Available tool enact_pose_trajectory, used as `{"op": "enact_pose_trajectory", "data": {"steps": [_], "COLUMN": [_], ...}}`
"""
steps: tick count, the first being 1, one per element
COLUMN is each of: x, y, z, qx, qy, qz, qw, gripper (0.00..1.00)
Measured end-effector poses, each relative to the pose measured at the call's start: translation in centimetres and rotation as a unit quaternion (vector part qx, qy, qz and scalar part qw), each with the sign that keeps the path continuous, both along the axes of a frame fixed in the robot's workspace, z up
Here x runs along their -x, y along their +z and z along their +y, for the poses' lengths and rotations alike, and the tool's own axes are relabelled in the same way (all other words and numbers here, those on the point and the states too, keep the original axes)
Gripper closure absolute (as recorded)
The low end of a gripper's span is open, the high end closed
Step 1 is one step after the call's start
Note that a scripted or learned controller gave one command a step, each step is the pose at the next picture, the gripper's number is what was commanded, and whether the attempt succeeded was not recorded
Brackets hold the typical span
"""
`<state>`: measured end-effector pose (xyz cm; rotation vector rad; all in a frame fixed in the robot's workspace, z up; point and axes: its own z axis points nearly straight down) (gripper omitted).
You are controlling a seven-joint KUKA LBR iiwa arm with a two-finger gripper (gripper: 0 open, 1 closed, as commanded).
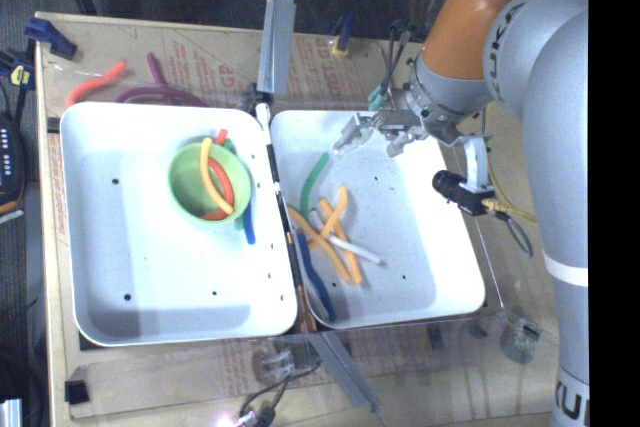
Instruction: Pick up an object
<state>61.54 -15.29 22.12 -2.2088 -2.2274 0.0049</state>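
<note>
My gripper [371, 137] hangs over the far part of the right bin [440, 255], open, its two metal fingers spread with nothing between them. Below and to its left a green stick [316, 177] lies slanted in the bin. Nearer the front sits a heap of orange sticks [330, 227] crossed by a white stick [352, 250], with a dark blue stick [313, 277] along the bin's left wall. The left bin [130, 285] holds a green bowl [190, 180] with yellow and red sticks [214, 177] in it.
A grey metal bar [275, 40] stands between the bins at the back. Red [95, 83] and purple tubes [160, 95] lie on the bench behind the left bin. A black cable fitting [455, 187] hangs at the right bin's right side.
</note>
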Motion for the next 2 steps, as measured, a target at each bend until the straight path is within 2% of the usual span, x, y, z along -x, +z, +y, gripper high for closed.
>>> {"op": "enact_pose_trajectory", "data": {"steps": [1,2], "x": [-0.2,4.5], "y": [-12.0,-12.7], "z": [-0.6,1.1], "qx": [0.0012,0.0023], "qy": [-0.006,-0.011], "qz": [-0.002,-0.004], "qw": [1.0,0.9999], "gripper": [0.0,0.0]}}
